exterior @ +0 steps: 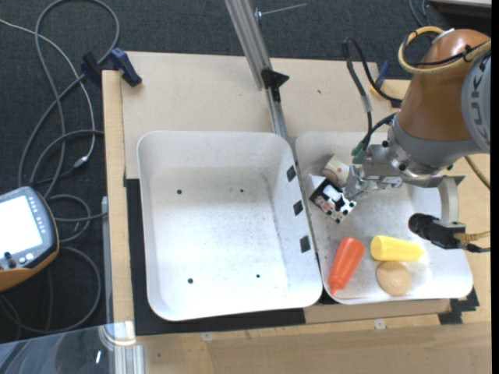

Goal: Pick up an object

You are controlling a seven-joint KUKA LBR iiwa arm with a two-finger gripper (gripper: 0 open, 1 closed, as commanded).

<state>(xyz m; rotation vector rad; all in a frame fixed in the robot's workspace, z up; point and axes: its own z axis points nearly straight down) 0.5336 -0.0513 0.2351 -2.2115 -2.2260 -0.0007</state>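
The tool (349, 195), its opening impossible to judge from here, hovers right of centre over the right bin (460, 283) beside a black-and-white object (331, 199), apparently mid-approach, so the next move calls for settling around it.

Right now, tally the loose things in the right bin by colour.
Orange: 1, the cone-shaped piece
Yellow: 1, the block
Tan: 1, the round lump
Black and white: 1, the small toy
Cream: 1, the small box
Total: 5
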